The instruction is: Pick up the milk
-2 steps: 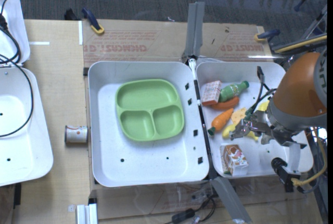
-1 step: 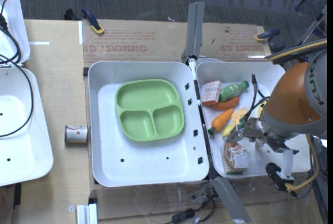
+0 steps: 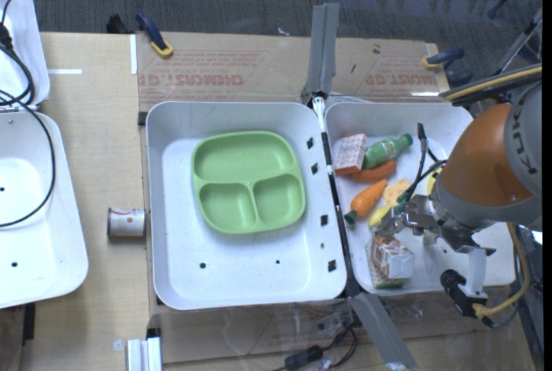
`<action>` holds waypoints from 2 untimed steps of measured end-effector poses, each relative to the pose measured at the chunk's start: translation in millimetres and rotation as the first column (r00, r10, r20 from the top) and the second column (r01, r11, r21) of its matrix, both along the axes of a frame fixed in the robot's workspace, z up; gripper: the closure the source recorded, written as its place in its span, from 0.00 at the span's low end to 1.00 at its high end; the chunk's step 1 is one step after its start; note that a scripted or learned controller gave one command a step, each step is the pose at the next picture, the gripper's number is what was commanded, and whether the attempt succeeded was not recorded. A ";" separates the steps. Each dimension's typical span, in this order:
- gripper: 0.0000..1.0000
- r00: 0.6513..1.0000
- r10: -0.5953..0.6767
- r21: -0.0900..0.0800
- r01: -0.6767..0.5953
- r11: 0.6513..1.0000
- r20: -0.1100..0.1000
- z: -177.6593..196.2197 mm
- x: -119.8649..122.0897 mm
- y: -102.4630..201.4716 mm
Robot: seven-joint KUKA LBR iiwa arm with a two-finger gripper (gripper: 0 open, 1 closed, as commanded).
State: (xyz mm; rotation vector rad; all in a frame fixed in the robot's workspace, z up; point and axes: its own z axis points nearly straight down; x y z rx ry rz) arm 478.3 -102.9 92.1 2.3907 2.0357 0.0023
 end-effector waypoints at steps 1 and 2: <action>0.00 1.000 0.000 0.000 0.000 1.000 0.000 0.0 0.0 0.0; 0.00 1.000 0.000 0.000 0.000 1.000 0.000 0.0 0.0 0.0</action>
